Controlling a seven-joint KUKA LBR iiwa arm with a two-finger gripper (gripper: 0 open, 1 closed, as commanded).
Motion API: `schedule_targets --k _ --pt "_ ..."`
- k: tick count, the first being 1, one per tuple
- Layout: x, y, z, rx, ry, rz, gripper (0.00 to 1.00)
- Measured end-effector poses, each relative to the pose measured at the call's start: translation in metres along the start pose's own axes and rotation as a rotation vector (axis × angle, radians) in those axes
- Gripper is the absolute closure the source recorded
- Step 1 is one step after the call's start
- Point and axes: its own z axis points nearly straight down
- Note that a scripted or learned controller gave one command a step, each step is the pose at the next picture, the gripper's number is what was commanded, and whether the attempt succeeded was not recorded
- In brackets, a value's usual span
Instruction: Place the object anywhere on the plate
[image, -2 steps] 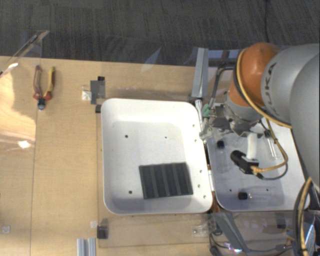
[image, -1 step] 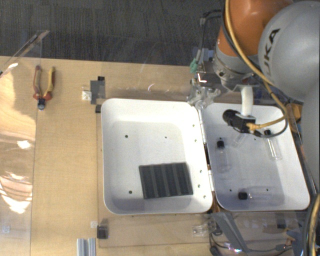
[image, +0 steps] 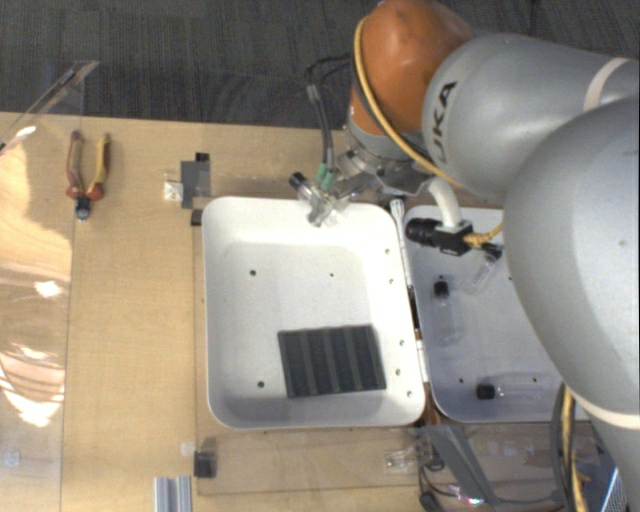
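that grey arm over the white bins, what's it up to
A grey KUKA arm reaches in from the right, with its gripper at the far rim of the left white bin. A dark ribbed plate lies flat near that bin's front edge, with nothing on it. No object can be made out between the fingers, so the placing is not yet done. Pliers lie on the bench to the left, apart from the bins.

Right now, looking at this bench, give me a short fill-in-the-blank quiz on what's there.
1. The dark ribbed plate lies in the ____ bin.
2. The pliers on the bench have ____ handles.
3. The hand hangs over the left bin's ____ edge.

Missing words: left; red; far
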Motion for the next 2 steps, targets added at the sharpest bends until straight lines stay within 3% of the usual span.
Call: schedule_targets --k 1,2 --pt "0.047 0.028 0.066 -0.001 0.0 -0.193 1.0" --pt "0.105 0.032 0.076 -0.006 -0.002 -0.578 1.0"
